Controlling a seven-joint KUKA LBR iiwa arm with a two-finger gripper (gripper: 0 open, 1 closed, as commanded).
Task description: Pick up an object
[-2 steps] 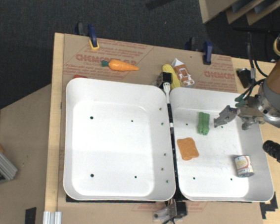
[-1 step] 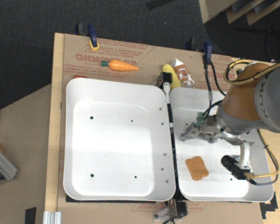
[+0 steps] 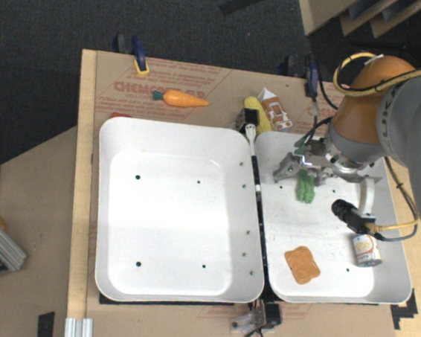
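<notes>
One green object (image 3: 306, 187) upright in frame beneath hand (image 3: 303, 171).

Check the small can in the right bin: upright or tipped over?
Tipped. The can lies on its side on the right bin floor, its long side showing, near the bin's right edge.

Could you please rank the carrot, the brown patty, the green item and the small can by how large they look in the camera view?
1. carrot, the longest, lying on the board behind the bins.
2. brown patty.
3. green item and small can: these look about alike, and the gripper covers the green item's top, so I won't rank them.
</notes>
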